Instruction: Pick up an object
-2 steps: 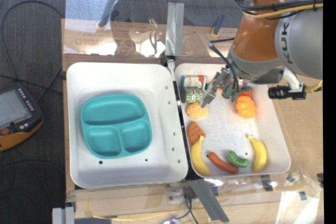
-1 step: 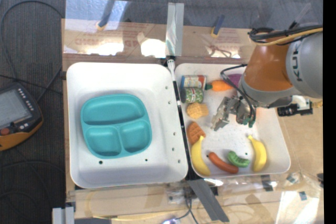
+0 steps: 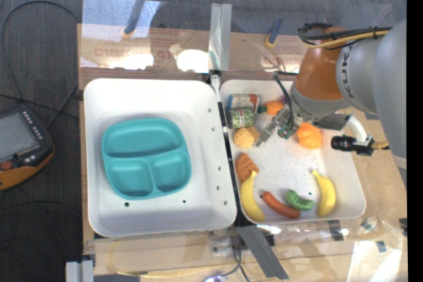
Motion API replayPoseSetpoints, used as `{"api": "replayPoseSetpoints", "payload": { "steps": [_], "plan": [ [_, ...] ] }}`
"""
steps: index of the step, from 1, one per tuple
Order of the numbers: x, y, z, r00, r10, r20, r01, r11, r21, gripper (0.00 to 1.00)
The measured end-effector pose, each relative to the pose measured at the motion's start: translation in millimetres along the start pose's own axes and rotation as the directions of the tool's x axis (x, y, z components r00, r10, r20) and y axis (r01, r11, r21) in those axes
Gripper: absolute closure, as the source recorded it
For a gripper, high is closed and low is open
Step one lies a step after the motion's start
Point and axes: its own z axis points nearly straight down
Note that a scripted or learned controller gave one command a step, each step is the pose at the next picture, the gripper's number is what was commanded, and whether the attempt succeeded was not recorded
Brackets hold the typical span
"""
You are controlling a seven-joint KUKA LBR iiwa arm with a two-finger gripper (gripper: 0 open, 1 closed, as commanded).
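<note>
Reaching into the right white bin (image 3: 344,205), near its back edge; my fingers' (image 3: 283,122) state I cannot tell; next, descend onto the yellow corn cob (image 3: 246,137)

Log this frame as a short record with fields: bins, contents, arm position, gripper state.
left bin: holds a teal divided plate
right bin: two bananas, sausage, green pepper, orange, corn, can, small carton, bread slice
arm: reaches in from the right, over the right bin's upper part
gripper: low between corn and orange; fingers unclear
held object: none visible
</note>
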Motion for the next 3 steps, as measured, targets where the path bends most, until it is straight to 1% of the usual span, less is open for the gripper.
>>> {"api": "replayPoseSetpoints", "payload": {
  "steps": [1, 2, 3],
  "plan": [
    [27, 61, -156, 0.983, 0.185, -0.005, -0.185, 0.983, 0.01, 1.0],
    [128, 0, -148, 0.955, 0.297, -0.007, -0.296, 0.955, 0.013, 1.0],
    [149, -20, -90, 1.0, -0.025, -0.012, 0.025, 1.0, 0.009, 1.0]
  ]
}}
